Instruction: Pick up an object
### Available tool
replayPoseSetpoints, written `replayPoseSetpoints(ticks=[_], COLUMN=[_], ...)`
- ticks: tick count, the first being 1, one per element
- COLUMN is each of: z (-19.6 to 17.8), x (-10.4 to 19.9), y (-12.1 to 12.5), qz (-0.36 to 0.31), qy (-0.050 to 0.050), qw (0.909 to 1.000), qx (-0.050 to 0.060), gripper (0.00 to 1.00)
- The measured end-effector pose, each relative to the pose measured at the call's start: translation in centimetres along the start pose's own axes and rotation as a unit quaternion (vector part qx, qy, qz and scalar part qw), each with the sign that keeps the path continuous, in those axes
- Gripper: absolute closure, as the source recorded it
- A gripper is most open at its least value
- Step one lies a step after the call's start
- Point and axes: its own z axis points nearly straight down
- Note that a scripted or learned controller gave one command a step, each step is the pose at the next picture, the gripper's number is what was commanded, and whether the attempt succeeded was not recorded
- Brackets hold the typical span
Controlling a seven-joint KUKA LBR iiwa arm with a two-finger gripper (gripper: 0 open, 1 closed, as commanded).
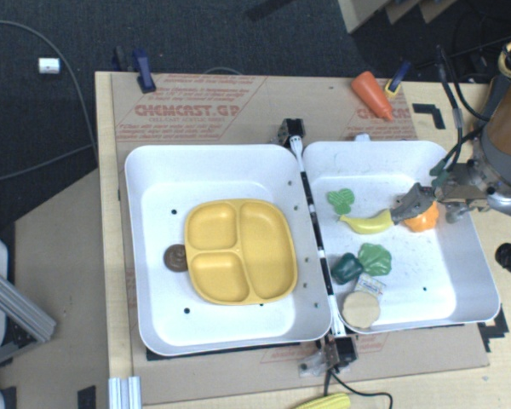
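In the right bin [460,301], the pincer [406,206] sits pressed together against the banana [366,222], beside an orange [422,219].

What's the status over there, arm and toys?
Gripper low in right bin, at banana tip. Nothing seen held. Orange fruit crowding beside it.

Both white bins [153,228] look like smooth, slightly glossy plastic; the yellow divided tray [238,252] is matt plastic, the bench board [187,109] raw brown cardboard.

Grey arm [502,135] low from the right, gripper [411,204] pointing left.
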Motion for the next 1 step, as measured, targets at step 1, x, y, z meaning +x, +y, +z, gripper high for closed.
replayPoseSetpoints(ticks=[1], z=[14.82], x=[-4.54], y=[5.42], qz=[0.000], qy=[0.000], qw=[1.0000], qx=[0.002], gripper=[0.00])
